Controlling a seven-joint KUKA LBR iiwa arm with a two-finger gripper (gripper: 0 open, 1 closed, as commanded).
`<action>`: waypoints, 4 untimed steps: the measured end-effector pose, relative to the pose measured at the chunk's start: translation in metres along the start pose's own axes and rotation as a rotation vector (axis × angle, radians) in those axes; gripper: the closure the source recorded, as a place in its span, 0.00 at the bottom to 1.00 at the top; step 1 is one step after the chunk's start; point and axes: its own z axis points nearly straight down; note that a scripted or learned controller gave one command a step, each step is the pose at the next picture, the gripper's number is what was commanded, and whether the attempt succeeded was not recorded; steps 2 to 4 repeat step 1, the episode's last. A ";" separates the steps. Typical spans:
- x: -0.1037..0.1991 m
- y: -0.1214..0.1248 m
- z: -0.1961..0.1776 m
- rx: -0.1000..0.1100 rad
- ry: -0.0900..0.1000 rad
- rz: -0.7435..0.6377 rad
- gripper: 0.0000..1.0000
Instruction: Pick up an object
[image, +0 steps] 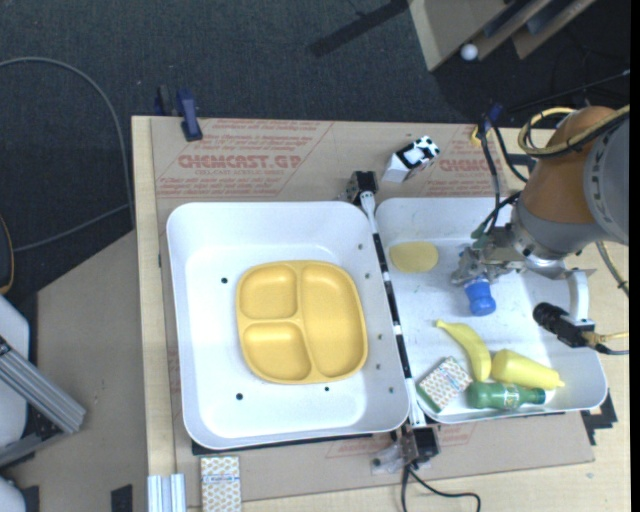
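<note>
In the right bin (430, 215) the pincer (482, 272) hangs low at the end of the grey arm (570, 200), and I cannot tell how it is set. A blue cylinder (481, 297) stands right beneath it, touching or nearly so. Just left of the pincer lies a yellow disc (414, 257). Nearer me from it sit a banana (468, 345), a yellow bottle (525, 370), a green bottle (503, 396) and a patterned packet (444, 383). Well left, the other bin (200, 240) carries a yellow divided plate (300, 321).
</note>
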 end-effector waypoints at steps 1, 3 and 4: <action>0.071 -0.015 -0.093 0.001 0.000 0.000 1.00; 0.071 -0.015 -0.093 0.001 0.000 0.000 1.00; 0.071 -0.015 -0.093 0.001 0.000 0.000 1.00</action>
